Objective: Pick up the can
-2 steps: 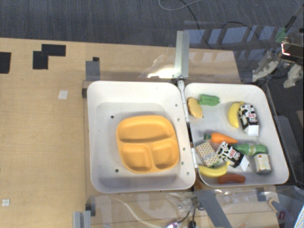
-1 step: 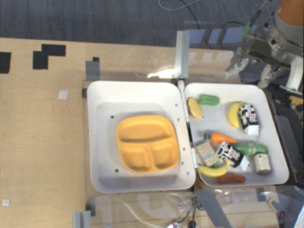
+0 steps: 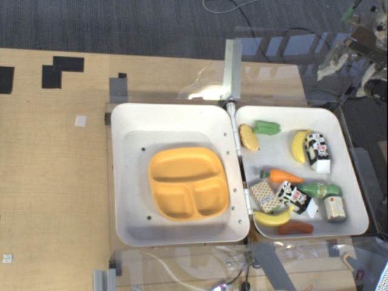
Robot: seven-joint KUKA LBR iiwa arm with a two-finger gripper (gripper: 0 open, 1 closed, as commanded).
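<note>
Hand (image 3: 337,63) sits at the far right corner of the picture, past the back rim of the right bin (image 3: 357,180) and off the desk (image 3: 54,162). It is blurred against the clutter up there, so I cannot tell whether it is spread or pressed together, and I see nothing held in it.

Now the can (image 3: 334,209): it stands upright in the right bin, tucked into the near right corner, close to the bin's right wall. That puts it well apart from the hand, at the opposite end of the bin and almost straight below it in the picture.

Crowded neighbourhood, too. A green bottle (image 3: 319,190) lies just behind the can (touching or nearly so, hard to say). A cow-patterned carton (image 3: 294,197) lies to its left, with a banana (image 3: 271,217) and a red sausage (image 3: 296,228) nearer the front rim. A carrot (image 3: 284,176) lies mid-bin. Further back are a second banana (image 3: 297,146), another cow-patterned carton (image 3: 317,150) and a green pepper (image 3: 266,127).

Over in the left bin (image 3: 130,162), an orange divided tray (image 3: 188,183) lies flat.
</note>
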